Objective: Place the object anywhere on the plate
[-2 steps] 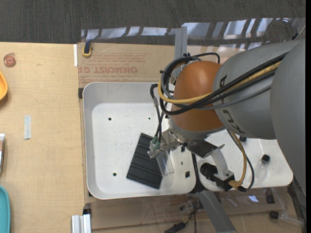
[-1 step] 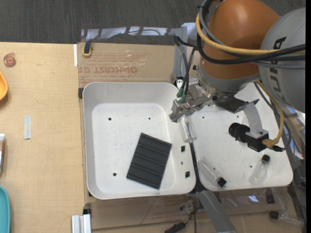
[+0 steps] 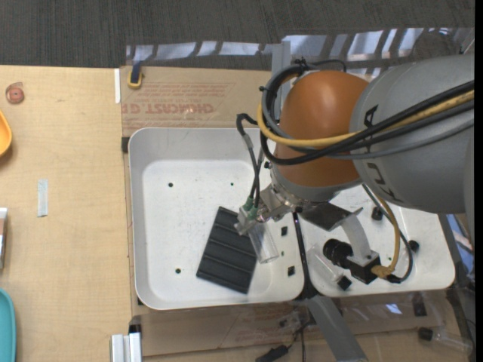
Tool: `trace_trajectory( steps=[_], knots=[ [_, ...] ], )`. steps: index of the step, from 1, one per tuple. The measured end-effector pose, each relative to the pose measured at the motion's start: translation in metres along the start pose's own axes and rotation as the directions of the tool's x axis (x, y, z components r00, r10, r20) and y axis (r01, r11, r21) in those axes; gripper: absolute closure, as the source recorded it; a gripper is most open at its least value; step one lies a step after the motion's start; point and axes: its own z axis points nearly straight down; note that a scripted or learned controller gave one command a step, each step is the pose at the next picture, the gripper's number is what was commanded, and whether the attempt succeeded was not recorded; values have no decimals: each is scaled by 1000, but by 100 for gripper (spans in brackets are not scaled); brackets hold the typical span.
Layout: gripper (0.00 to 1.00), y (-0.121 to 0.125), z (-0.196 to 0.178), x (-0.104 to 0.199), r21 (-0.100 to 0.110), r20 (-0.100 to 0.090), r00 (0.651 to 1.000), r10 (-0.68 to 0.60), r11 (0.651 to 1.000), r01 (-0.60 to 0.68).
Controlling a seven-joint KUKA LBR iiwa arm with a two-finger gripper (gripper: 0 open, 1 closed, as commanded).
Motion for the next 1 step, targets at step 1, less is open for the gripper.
trace_trajectory(
  steps=[1],
  knots=[
    [100, -2, -81, -5, -2, 1, 999, 32, 999, -32]
  ],
)
